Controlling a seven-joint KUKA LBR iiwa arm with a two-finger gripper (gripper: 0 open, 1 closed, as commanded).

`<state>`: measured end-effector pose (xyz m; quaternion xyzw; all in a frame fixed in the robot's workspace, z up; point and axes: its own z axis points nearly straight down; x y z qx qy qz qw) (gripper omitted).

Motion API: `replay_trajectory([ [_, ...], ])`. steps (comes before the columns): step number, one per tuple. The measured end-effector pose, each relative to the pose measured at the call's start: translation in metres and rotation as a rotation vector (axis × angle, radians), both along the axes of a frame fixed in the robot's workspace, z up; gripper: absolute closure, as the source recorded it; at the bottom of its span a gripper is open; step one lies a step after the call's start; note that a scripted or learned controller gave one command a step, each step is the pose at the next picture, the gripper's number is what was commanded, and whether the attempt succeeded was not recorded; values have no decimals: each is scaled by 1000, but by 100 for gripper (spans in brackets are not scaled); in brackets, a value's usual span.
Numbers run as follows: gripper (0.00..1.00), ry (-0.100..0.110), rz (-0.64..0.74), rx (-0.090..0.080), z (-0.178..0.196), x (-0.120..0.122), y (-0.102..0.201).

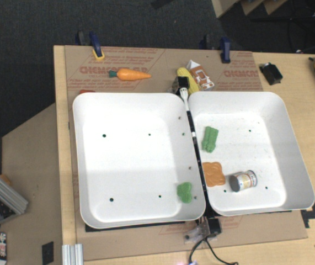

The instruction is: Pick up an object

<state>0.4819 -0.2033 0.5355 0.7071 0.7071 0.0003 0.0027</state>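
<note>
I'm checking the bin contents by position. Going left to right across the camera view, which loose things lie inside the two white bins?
Small green piece in the left bin, then in the right bin: long green piece, orange piece, can.

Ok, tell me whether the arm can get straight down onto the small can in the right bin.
Probably yes: the can lies on its side with nothing over it, slightly apart from the orange piece.
</note>
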Motion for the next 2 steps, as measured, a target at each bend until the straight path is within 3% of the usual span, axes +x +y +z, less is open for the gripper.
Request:
replay_trajectory([
  [1, 100, -6, 0, -4, 11, 1, 0],
  [2, 0, -4, 0, -3, 11, 1, 0],
])
